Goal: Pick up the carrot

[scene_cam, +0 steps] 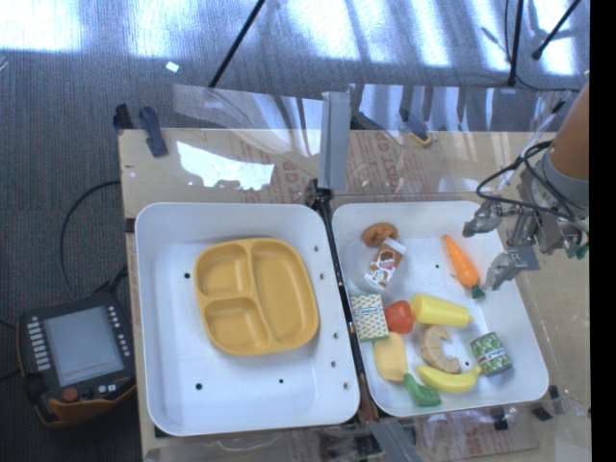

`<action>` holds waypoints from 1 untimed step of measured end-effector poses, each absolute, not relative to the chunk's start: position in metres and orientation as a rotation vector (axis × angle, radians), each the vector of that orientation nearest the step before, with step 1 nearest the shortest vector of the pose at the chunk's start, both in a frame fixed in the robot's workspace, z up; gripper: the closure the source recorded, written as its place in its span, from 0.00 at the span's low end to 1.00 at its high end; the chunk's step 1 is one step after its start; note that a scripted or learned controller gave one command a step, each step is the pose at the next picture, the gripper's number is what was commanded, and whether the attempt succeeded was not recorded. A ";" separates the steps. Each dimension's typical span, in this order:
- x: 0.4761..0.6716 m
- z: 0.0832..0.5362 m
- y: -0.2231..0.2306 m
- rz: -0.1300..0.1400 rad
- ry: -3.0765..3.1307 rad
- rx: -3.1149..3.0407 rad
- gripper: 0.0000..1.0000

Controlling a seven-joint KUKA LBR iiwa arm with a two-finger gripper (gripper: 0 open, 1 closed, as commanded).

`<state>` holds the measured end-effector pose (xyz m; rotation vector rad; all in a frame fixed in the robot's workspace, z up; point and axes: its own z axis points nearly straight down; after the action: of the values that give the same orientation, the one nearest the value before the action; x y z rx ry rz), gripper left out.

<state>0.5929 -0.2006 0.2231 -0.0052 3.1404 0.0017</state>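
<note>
A: What is the bench sitting in?

B: A pale wooden bench (241, 166) is standing on dark grey ribbed carpet (58, 114), with bright window light streaking across the floor at twelve o'clock. Black tripod legs (241, 32) are slanting in up there, and a grey handheld control pendant with a screen (75, 354) is lying on the carpet at eight o'clock.

A: Any writing?

B: Red lettering on the bench is showing near the upright grey post (334, 142), but it is too blurred to read. The small white carton with a picture label (383, 266) and the green printed can (490, 352) are carrying labels too small to make out.

A: And the carrot?

B: The orange toy carrot with a green tip (462, 264) is lying in the right white bin (534, 340), toward two o'clock of it, pointing up-left, apart from the yellow cylinder (440, 310) below.

A: The gripper?

B: The grey two-finger gripper (496, 253) is hanging just at the carrot's three o'clock, its fingers standing apart and holding nothing.

A: Open room?

B: The left white bin (164, 248) is bearing a yellow three-part plastic tray (257, 295), with bare floor all around it.
</note>
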 end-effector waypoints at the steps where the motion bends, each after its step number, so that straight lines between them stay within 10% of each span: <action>1: 0.632 0.126 -0.211 0.001 3.134 0.183 0.00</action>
<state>0.6322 -0.2109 0.1258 0.1828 3.1337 0.0009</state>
